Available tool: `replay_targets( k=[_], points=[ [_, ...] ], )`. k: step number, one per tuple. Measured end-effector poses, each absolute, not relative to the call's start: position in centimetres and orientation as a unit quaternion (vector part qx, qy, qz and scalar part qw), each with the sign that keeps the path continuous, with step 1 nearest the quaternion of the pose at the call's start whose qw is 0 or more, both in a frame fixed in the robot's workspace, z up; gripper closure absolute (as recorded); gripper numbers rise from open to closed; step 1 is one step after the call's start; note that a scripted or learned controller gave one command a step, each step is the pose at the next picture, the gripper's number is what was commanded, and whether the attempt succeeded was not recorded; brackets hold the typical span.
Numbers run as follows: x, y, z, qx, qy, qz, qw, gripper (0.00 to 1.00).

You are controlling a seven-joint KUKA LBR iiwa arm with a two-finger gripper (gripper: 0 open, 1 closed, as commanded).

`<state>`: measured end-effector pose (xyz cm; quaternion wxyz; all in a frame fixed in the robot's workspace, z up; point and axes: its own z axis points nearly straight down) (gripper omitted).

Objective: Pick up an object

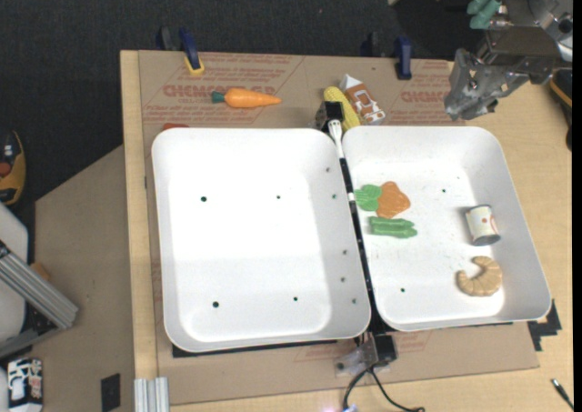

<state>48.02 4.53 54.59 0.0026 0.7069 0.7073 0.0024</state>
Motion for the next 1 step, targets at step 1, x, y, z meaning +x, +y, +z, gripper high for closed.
replay_targets(
  k=[1],
  points=[
    [48.02, 4.53, 54.56, 0.707, 0.707, 0.0019, 0.002, 0.00]
  ],
)
